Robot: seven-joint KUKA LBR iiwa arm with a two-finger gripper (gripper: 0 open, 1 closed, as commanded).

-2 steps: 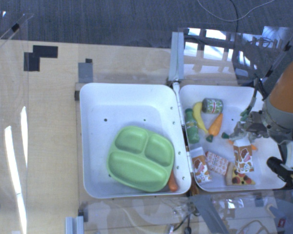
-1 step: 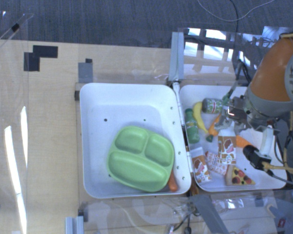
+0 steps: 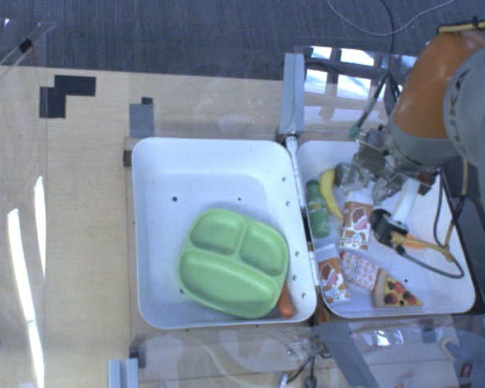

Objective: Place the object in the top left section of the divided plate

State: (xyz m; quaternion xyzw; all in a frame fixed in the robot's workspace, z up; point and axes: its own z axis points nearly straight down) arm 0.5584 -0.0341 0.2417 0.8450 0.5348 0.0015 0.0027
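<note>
While the pincer (image 3: 370,183) (grip unclear) hovers, the banana (image 3: 331,192) lies just left.

Orange item (image 3: 285,301) mostly hidden under divided plate (image 3: 234,263) rim

You see two white bins: the left bin (image 3: 158,217) and the right bin (image 3: 457,293). The divided plate (image 3: 234,263) is light green, one plain colour with no pattern. Beside its lower right edge there is a small orange thing (image 3: 285,304). In the right bin the banana (image 3: 330,191) is yellow, and the pizza slice (image 3: 396,292) is tan with dark red spots. The arm (image 3: 436,87) shows grey with an orange band.
</note>
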